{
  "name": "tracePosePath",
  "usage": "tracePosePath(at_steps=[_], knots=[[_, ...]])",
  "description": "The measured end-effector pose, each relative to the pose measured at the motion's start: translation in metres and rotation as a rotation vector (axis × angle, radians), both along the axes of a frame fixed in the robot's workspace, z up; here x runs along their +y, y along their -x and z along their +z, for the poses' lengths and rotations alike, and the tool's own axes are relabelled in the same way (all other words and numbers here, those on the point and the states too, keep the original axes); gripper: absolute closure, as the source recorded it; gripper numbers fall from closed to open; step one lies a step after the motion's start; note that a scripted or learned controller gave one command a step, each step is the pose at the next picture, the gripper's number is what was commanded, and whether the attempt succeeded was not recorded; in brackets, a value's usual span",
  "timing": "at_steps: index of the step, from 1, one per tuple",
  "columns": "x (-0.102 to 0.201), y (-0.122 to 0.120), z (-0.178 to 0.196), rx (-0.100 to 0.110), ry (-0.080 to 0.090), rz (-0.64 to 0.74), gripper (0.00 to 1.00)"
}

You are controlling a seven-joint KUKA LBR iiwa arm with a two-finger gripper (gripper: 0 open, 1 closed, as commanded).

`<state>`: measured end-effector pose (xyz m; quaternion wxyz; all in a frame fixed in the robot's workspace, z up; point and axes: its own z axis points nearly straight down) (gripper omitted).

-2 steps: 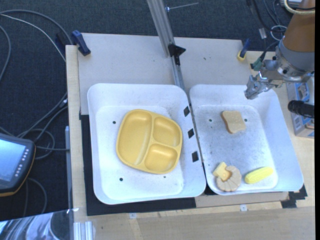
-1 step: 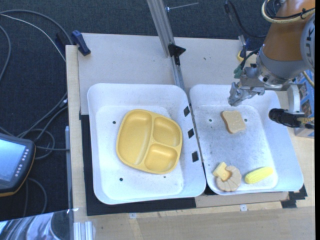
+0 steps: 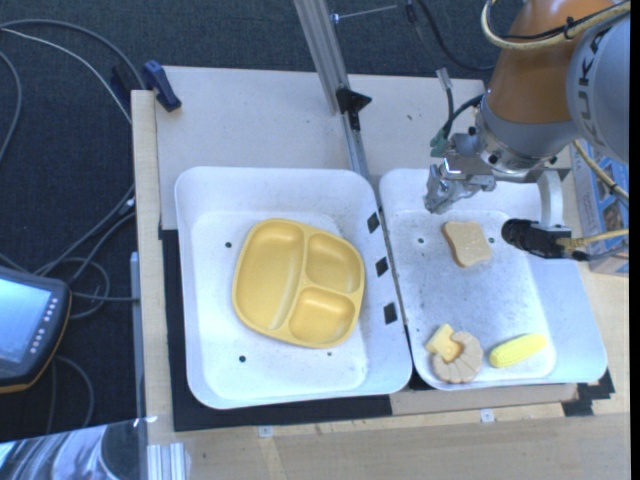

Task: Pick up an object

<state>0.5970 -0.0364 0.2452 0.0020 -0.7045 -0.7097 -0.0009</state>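
Hovering over the right bin [image 3: 560, 298], the gripper [image 3: 440, 200], its finger state impossible to tell, hangs just up-left of the bread slice [image 3: 467, 243], nearest of the bin's pieces.

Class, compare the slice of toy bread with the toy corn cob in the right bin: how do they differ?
The bread slice is tan and squarish; the corn cob is bright yellow and elongated. The bread slice lies near the bin's far end, close to the gripper; the corn cob lies near the front edge. Both rest in the right bin.

I can't read any text, labels, nos. or signs anywhere on my bench, bins or nearby gear.
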Motion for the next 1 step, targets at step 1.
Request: tracePosePath(at_steps=[1], knots=[[0.0551,0.0115,0.0075,0.001,0.000,0.000,1.00]])
